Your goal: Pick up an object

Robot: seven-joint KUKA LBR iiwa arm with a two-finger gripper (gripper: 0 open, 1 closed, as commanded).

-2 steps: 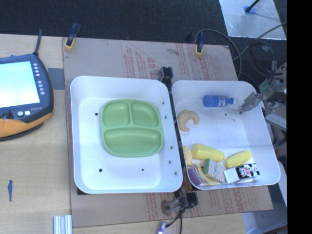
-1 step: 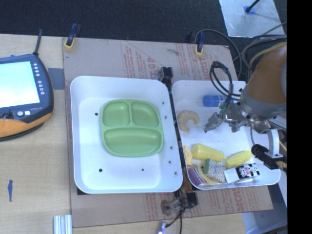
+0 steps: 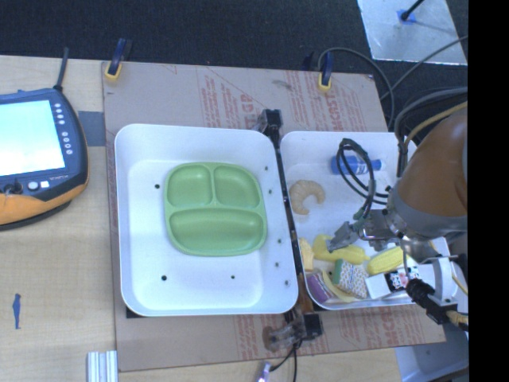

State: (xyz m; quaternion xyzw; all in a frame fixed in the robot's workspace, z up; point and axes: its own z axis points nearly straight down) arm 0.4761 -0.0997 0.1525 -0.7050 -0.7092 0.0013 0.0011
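Note:
My gripper (image 3: 343, 238) hangs low over the near part of the right bin (image 3: 318, 151), its dark fingers just above a cluster of yellow toy pieces (image 3: 338, 253). A corn-like yellow piece (image 3: 386, 259) lies beside it, and a green and pink item (image 3: 350, 277) sits near the bin's front edge. Farther back in the same bin lie a tan croissant (image 3: 306, 195) and a small blue object (image 3: 355, 165). The arm's wrist hides part of the bin's right side. Nothing shows clearly between the fingers.
The left bin (image 3: 139, 277) holds a green divided plate (image 3: 215, 208). A tablet-like pendant (image 3: 36, 153) rests on the bench at the far left. Black cables loop over the right bin's back. Clamps sit between the bins at front and back.

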